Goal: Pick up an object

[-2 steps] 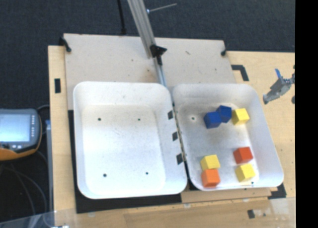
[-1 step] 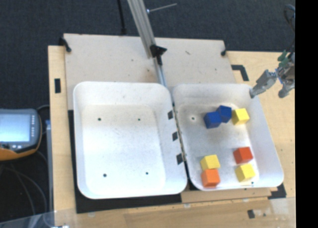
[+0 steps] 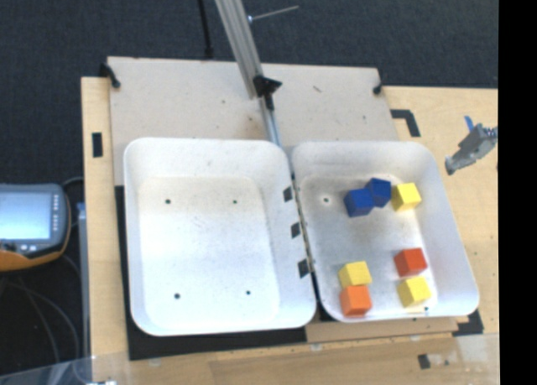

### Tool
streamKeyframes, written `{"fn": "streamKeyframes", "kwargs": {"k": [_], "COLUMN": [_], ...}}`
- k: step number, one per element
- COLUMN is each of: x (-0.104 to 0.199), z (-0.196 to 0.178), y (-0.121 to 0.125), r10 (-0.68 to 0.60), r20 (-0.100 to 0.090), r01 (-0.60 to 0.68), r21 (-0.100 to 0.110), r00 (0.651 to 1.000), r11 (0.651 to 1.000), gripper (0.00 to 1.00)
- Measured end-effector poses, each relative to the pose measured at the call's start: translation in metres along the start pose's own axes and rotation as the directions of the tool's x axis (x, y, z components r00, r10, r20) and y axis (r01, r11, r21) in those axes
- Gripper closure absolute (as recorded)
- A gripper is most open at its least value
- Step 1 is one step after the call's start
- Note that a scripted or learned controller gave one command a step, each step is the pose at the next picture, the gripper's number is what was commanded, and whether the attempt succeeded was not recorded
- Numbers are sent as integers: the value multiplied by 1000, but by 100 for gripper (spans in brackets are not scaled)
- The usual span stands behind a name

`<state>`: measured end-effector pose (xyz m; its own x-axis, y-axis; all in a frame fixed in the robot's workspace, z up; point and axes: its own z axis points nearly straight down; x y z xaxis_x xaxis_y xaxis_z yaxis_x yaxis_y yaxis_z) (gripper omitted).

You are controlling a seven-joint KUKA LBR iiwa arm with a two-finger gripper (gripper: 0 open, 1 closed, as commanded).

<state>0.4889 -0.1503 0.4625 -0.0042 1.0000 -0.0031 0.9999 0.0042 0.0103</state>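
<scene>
The right white bin (image 3: 449, 232) holds several small cubes. Two blue cubes (image 3: 359, 201) touch each other near its middle, with a yellow cube (image 3: 406, 196) just to their right. Lower down sit a red cube (image 3: 410, 262), a yellow cube (image 3: 355, 274), an orange cube (image 3: 356, 299) right below that one, and another yellow cube (image 3: 414, 291). My gripper (image 3: 471, 147) pokes in at the right edge of the view, outside the bin's upper right corner and well away from every cube. Nothing hangs from it.
The left white bin (image 3: 143, 207) lies beside the right one, with black clips (image 3: 295, 228) along the shared wall. A slanted metal pole (image 3: 239, 31) rises from behind the bins. A small screen device (image 3: 29, 220) sits off the bench's left edge.
</scene>
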Motion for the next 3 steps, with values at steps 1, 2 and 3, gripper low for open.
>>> {"fn": "streamKeyframes", "kwargs": {"k": [1,2,3], "x": [34,127,71], "z": [23,69,-59], "y": [1,21,-3], "r10": [-1,-6,7], "r20": [-2,-4,0], "r01": [1,6,-7], "r21": [8,12,-2], "r00": [1000,1000,1000], "r11": [1000,1000,1000], "gripper": [0,0,0]}}
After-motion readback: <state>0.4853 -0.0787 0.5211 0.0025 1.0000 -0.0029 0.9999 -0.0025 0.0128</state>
